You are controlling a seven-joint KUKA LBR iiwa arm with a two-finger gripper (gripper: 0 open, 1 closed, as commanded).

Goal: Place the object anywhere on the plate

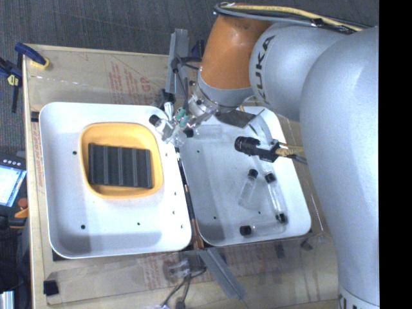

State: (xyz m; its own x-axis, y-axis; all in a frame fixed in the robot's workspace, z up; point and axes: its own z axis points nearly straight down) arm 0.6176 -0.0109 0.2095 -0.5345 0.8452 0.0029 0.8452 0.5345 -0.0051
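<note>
grey arm [322, 76] above right bin [219, 230]

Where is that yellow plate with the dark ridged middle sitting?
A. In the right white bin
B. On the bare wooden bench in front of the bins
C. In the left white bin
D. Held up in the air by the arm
C: the yellow plate lies flat on the floor of the left white bin, while the right white bin holds small clear tubes with dark caps.
</note>
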